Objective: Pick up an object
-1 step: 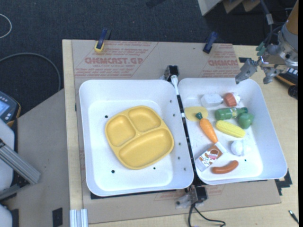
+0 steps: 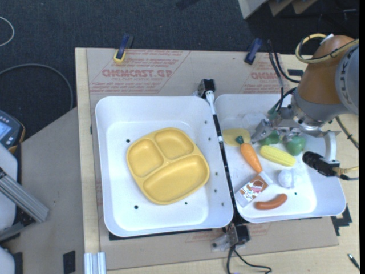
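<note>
Left bin (image 2: pixel 108 170): holds a yellow divided tray (image 2: pixel 167 164), three compartments, all bare. It lies flat on the bin floor, well apart from the arm. Nothing here looks to be in play.

Divider between the bins: a black rail (image 2: pixel 219 147) with clamps at either end.

Right bin (image 2: pixel 328 201): all the loose pieces are here. Going rightward: a yellow flat piece (image 2: pixel 234 136) near the divider; a toy carrot (image 2: pixel 250 157) just beside it, lying aslant; a small printed packet (image 2: pixel 252 189) below that; a toy sausage (image 2: pixel 270 201) near the front wall; a corn cob (image 2: pixel 278 155) lying mid-bin; a pale whitish lump (image 2: pixel 286 178) below the corn; a green round item (image 2: pixel 295 145), half under the wrist hardware.

Progress, as I judge it: the pick is not done. Every object appears to rest on the bin floor, none lifted. The approach seems made; closing and lifting are left.

Gripper (image 2: pixel 272 131): down low in the right bin, just above the corn and near a second green scrap. Metal parts and cabling crowd the tip. How far open it stands, I cannot tell, nor whether it touches the green piece or merely hovers at it. No object can be seen in its hold.

Likely target: the green piece or the corn, both close under the tip. That is a guess from position only.
</note>
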`<control>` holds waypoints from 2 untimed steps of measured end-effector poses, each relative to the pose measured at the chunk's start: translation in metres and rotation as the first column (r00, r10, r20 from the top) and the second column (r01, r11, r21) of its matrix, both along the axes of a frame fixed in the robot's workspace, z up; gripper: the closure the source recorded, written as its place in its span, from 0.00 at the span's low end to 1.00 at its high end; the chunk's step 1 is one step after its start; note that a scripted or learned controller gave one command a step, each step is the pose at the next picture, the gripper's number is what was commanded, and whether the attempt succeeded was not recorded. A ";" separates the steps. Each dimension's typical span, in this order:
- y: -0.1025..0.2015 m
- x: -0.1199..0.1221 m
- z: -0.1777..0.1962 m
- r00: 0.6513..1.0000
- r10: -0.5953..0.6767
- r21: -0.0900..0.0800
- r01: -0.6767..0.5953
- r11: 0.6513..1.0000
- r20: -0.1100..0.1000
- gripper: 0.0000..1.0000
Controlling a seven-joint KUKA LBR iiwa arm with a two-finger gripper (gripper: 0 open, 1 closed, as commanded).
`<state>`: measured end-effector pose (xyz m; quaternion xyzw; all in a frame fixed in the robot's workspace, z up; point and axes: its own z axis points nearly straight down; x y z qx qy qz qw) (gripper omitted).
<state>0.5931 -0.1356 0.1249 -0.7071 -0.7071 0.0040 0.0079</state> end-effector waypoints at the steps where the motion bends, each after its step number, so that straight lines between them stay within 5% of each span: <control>1: 0.012 -0.061 0.057 1.000 -0.002 -0.003 0.002 1.000 0.012 0.00; 2: 0.034 -0.117 -0.041 1.000 -0.003 -0.001 0.003 1.000 0.009 0.00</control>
